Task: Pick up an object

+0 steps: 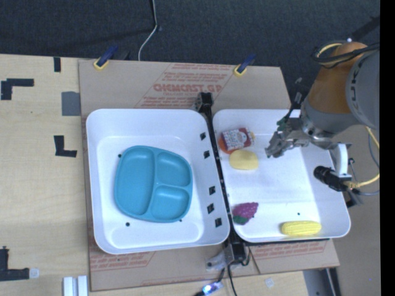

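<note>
Gripper (pixel 273 150) hovers at 3 o'clock of the yellow lemon (pixel 244 160) – claw state, can't tell – may shove it into the red packet (pixel 235 139) instead of grasping.

Two white bins (pixel 92 125). A blue plate (pixel 153 184) in the left one. In the right one, a red packet (pixel 235 139), a pale yellow lump (pixel 244 160), purple grapes (pixel 245 211), yellow corn (pixel 301 228). Grey arm (pixel 364 91) with an orange band (pixel 330 85). Brown cardboard (pixel 179 85) with red letters.
</note>
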Controlling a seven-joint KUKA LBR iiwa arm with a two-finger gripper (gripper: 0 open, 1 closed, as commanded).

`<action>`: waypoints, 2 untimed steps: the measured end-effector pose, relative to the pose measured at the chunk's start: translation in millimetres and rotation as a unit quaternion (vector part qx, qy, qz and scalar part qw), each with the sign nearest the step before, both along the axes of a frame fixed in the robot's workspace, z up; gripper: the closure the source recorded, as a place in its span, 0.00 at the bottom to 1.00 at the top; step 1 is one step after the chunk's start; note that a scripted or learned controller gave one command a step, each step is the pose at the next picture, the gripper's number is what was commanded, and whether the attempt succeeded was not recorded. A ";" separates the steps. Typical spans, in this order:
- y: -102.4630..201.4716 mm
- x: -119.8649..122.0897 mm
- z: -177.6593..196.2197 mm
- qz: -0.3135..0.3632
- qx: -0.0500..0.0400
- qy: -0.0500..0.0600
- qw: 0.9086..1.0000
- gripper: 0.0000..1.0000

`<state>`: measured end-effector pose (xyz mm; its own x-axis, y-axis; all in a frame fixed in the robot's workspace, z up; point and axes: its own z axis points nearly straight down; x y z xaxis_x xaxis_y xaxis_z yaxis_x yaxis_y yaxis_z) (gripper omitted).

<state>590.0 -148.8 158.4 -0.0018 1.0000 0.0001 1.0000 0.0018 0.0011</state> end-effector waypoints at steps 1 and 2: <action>5.8 7.6 59.9 0.000 -0.001 -0.002 1.000 1.00; 6.3 8.4 106.5 0.000 0.000 -0.001 1.000 1.00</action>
